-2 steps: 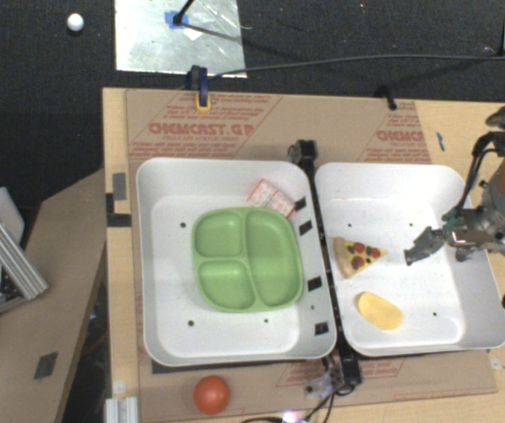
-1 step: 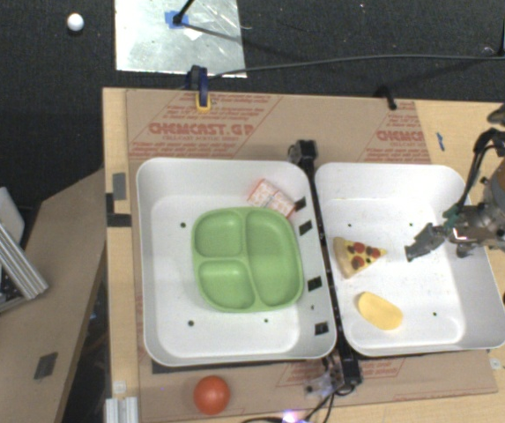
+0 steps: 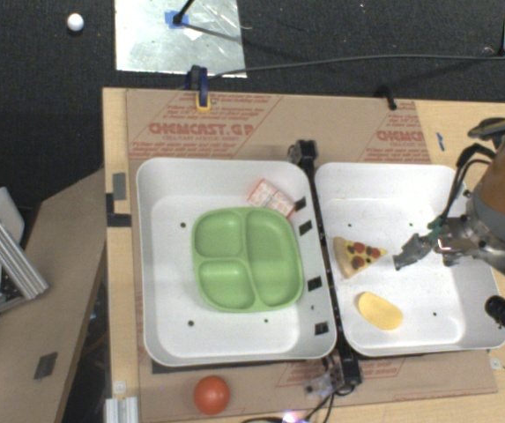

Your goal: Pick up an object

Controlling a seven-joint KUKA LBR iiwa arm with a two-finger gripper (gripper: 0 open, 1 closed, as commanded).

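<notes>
In the right bin (image 3: 384, 188) lie a pizza slice toy (image 3: 356, 256) near the left wall and a yellow oval piece (image 3: 381, 311) near the front. My gripper (image 3: 408, 254) hangs over the right bin, just right of the pizza slice and above the yellow piece, with nothing visibly between its fingers. The left bin (image 3: 168, 201) holds a green divided plate (image 3: 246, 259) and a small pink-and-white packet (image 3: 272, 196) behind it.
A red ball (image 3: 211, 394) sits on the bench in front of the left bin. Black clips line the divider between the bins (image 3: 315, 236). The arm body (image 3: 503, 201) covers the right bin's right side.
</notes>
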